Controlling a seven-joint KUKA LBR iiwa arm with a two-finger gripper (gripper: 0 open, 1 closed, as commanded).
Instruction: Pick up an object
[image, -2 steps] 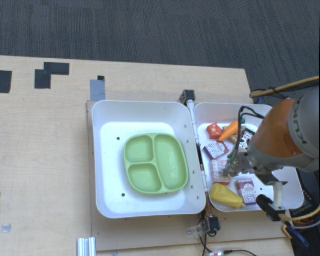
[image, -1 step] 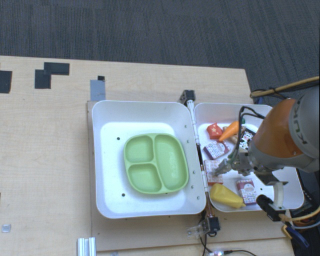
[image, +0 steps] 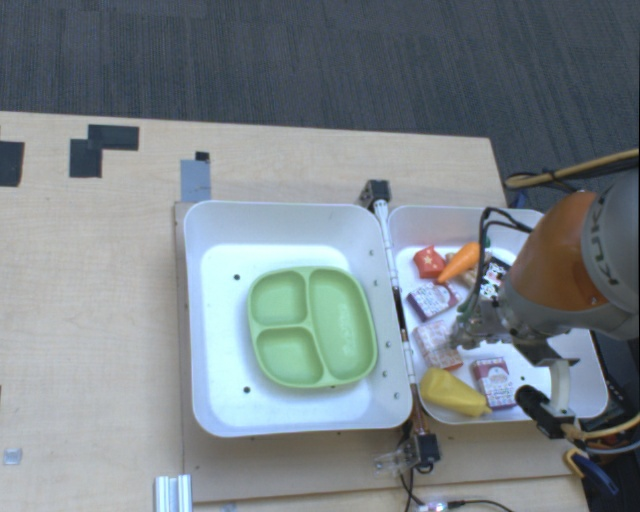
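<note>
While one green tray (image: 312, 327) fills the left bin (image: 210, 300), the right bin (image: 590, 385) holds six items.

No legible text. Small red-and-white printed packets (image: 432, 299) (image: 494, 381) in right white bin (image: 590, 392) carry print, too blurred to read.

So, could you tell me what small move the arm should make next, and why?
Probably a short, straight descent: the gripper hangs over the packets in the right bin, above a pink-and-white packet, with nothing visibly held. The carrot and yellow piece lie off to either side.
</note>
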